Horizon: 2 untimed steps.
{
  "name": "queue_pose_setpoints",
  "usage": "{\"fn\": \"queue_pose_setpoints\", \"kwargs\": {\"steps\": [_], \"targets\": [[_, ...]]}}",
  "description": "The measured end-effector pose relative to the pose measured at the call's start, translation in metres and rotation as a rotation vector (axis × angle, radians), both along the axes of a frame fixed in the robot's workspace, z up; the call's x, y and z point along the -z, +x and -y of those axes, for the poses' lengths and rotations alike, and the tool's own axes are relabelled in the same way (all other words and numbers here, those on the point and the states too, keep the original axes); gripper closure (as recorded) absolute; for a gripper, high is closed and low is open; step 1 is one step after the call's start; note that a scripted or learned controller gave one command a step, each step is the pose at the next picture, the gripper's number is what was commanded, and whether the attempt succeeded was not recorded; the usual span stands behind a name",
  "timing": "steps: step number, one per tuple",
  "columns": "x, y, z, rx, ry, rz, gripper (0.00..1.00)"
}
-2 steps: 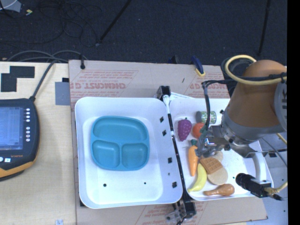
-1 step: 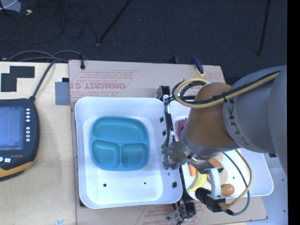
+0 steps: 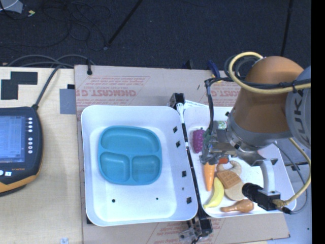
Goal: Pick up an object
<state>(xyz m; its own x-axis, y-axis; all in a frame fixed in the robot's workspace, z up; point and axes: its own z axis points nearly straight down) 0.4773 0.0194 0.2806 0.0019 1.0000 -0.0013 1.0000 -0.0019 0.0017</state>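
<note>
Carrot (image 3: 209, 176): right bin, tip toward the near edge, just below the claw.
Claw (image 3: 212, 156): low over the right bin's left side, above the carrot's top; its state cannot be told.
Neighbours: purple piece (image 3: 198, 139) to the claw's left; banana (image 3: 217, 193), bread slice (image 3: 228, 179) and tan gourd-shaped piece (image 3: 238, 206) nearer the front.
Right bin (image 3: 198, 117): white, shallow.
Left bin (image 3: 91, 136): holds a blue divided plate (image 3: 130, 154).
Desk (image 3: 45, 197): a handheld control pendant (image 3: 15, 149) at far left.

You get even, moderately bright light from overhead; both white bins (image 3: 90, 136) read cleanly with only soft shadows along their walls. The upper part of your frame falls dark. Detail is slightly soft and grainy throughout.
</note>
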Motion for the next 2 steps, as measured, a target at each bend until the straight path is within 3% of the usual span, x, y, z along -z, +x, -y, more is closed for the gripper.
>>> {"fn": "queue_pose_setpoints", "kwargs": {"steps": [2], "targets": [[-0.110, 0.000, -0.058, -0.005, 0.000, -0.003, 1.00]]}}
